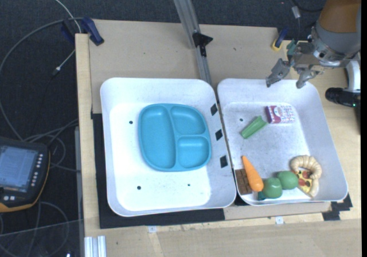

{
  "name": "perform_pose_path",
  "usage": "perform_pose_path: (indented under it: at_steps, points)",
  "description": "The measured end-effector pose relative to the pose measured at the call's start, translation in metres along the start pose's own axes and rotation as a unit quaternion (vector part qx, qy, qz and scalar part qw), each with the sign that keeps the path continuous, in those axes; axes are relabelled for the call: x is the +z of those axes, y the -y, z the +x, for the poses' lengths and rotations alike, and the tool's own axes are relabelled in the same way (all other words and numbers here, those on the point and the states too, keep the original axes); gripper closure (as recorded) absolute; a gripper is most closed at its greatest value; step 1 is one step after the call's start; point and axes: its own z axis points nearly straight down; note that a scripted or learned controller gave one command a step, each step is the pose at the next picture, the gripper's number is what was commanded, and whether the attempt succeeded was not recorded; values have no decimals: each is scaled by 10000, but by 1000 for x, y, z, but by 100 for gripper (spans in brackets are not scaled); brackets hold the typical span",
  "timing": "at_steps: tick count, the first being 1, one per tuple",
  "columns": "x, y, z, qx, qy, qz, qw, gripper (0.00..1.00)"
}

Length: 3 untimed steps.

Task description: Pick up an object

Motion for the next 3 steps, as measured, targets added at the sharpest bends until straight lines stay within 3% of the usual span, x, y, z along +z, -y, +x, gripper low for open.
perform_pose_path:
  at_steps: [1, 3]
  points:
    - [0, 0, 0, -2, 4, 2, 10000, 0]
    - [122, 2, 2, 0, -5, 35, 10000, 0]
